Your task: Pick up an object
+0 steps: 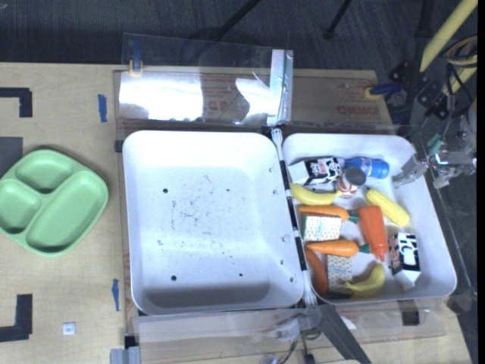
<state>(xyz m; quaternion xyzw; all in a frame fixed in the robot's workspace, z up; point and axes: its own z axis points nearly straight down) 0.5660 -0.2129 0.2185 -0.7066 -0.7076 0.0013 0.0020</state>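
Tool [426,164], grip state unclear, hangs at the right bin's [443,275] upper right rim. Nearest object, a corn cob [387,206], lies just down-left, its long axis running diagonally.

Light wooden bench [61,89], 2 white bins [204,218] side by side, green divided plate [51,201] at left

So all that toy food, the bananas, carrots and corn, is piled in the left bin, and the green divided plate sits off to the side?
Not quite: the camera view shows the toy food piled in the right bin, not the left. The green divided plate does sit off to the side.
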